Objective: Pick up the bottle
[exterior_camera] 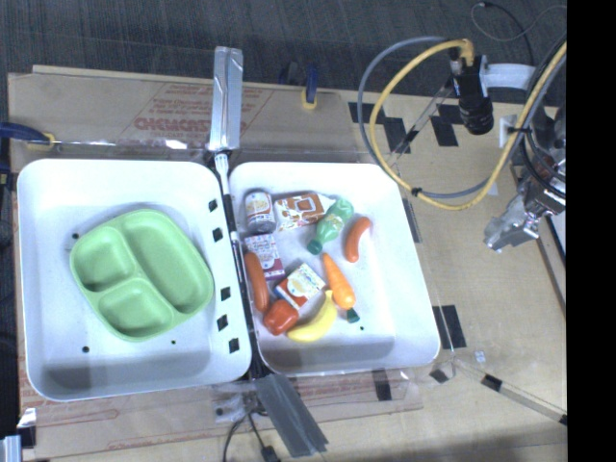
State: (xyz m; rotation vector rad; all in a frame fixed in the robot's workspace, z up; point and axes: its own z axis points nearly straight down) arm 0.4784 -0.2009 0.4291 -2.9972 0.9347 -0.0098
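The job has not started yet. The green bottle (329,224) lies tipped over in the right bin (409,287), near the bin's back wall, between a flat brown packet (299,209) and a little orange sausage (355,238). It looks like smooth plastic, round and fat with a thin neck. The pincer (510,229) hangs out past the right bin's right side, over the tan surface (481,287). It looks like shiny metal. I cannot tell how open it is. It holds nothing I can see.

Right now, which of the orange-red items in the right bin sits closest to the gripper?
The sausage, the curved orange-red piece right of the green bottle. It lies nearest the bin's right wall, toward the gripper; the carrot sits lower.
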